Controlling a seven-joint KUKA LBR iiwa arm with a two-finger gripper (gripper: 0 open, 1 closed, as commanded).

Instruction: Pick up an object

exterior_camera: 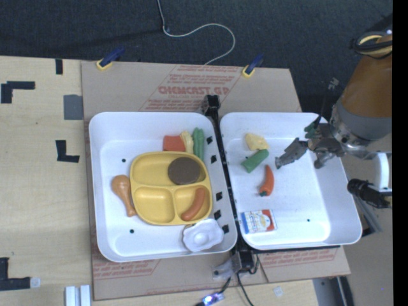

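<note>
Even, diffuse overhead light; white bins [102, 171] bright, near overexposed, with soft faint shadows inside their walls. Image soft, low resolution. Arm [370, 94] right of the bins slightly blurred.

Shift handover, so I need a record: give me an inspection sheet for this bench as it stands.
Surface: two white bins, left bin, right bin, on cardboard.
Job's things: right bin holds yellow piece, green pod, chili, carton.
Clutter: left bin holds yellow tray with patty and sausage; drumstick, egg.
Gripper: over right bin, open, holding nothing.
Cables: white cable behind bench.
Surroundings: blue clamps.
</note>
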